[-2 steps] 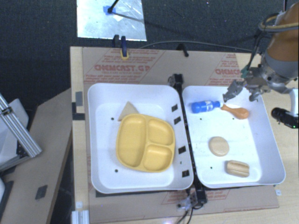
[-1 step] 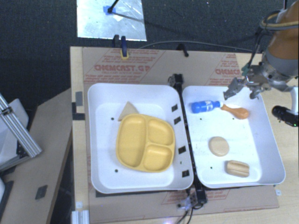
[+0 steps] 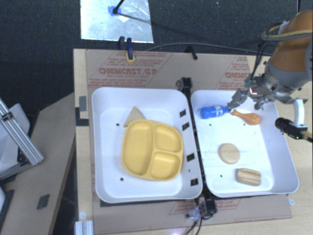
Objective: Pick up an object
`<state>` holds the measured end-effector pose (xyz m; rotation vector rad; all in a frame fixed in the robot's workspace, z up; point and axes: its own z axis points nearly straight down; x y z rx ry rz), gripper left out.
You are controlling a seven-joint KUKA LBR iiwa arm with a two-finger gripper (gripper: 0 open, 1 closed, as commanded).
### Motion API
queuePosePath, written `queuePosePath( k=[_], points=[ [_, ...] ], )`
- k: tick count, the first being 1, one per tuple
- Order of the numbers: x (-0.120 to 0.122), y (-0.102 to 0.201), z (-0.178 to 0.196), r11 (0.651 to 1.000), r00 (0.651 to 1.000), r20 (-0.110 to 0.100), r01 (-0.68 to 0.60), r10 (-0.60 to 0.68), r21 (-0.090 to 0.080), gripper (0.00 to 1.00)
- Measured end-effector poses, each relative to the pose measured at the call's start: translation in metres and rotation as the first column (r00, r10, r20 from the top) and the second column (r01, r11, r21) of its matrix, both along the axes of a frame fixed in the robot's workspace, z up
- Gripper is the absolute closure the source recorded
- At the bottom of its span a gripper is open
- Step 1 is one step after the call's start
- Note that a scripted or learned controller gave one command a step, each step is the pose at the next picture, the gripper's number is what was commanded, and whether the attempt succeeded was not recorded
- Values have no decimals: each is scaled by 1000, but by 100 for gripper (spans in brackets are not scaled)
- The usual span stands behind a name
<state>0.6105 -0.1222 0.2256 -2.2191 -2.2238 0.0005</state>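
Note:
In the right bin [image 3: 279,146] lie a blue bottle-like object [image 3: 212,112] at the back left, an orange drumstick-shaped piece [image 3: 246,116] beside it, a round tan disc [image 3: 229,153] in the middle and a tan bread roll [image 3: 248,176] near the front. My gripper [image 3: 248,101] hangs over the back of this bin, just above the drumstick and right of the blue object. Its fingers [image 3: 237,99] are spread, with nothing between them.
The left bin [image 3: 105,131] holds a yellow divided plate [image 3: 151,149] and a tan wedge [image 3: 133,115] behind it. A black divider with clips [image 3: 190,131] runs between the bins. A blue-and-yellow clamp [image 3: 128,48] sits at the bench's back edge.

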Motion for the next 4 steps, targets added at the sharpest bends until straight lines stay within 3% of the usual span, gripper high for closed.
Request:
queuePosePath(
  k=[1,2,3,4],
  points=[
    [10,0,-46,1000,1000,1,0,0,0,0],
    [2,-1,-105,1000,1000,-3,1,-1,1,0],
    [4,-2,-91,1000,1000,4,0,0,0,100],
    [3,-8,-28,1000,1000,8,2,-2,-1,100]
  ],
)
